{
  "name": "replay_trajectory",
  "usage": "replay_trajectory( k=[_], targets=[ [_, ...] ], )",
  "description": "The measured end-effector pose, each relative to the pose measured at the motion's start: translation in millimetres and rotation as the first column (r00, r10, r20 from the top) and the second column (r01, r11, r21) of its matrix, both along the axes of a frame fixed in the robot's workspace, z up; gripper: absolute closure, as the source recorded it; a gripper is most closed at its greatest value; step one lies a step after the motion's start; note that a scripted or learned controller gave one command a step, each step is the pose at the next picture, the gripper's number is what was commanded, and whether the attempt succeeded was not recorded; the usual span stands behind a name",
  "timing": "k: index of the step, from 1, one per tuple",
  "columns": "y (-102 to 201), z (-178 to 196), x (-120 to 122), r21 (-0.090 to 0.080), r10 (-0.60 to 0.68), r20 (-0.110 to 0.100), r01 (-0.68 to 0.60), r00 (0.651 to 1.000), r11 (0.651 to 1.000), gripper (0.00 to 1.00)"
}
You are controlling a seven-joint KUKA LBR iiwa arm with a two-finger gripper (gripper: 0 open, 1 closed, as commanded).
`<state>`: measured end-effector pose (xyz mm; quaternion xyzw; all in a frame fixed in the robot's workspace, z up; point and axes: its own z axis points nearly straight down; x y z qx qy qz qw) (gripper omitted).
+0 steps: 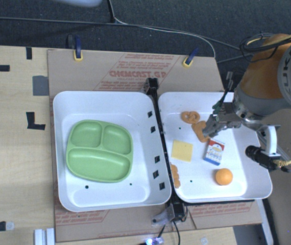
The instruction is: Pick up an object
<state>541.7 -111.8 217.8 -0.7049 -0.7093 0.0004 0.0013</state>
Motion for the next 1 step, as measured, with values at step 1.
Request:
replay_trajectory(
  k=[1],
  targets=[
    [50.2, 10.5, 14.9, 0.0, 0.001, 0.002, -0.001, 1.0, 1.0, 1.0]
  ],
)
